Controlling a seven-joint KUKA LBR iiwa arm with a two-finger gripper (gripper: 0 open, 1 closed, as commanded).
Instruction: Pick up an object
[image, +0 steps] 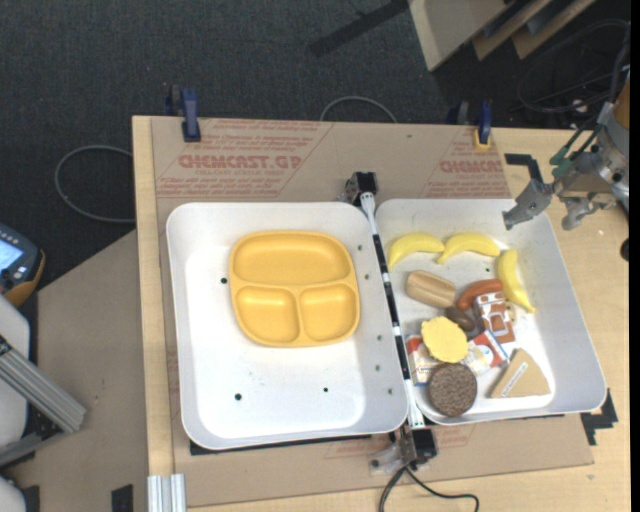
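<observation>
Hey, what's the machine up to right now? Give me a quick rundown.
Pincer above right bin's far corner, holding nothing. Bananas and other toy food piled in that bin, untouched. Yellow tray in left bin. Nothing blocking.

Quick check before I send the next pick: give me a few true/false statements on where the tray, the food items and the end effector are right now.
1. The yellow divided tray lies in the left bin. True.
2. The bananas lie in the left bin. False: all three are in the right bin, near its far side.
3. The end effector is over the right bin's far right corner. True.
4. The end effector holds a banana. False: nothing shows in its grip, and the bananas lie in the bin.
5. The round brown cookie sits at the right bin's near edge. True.
</observation>
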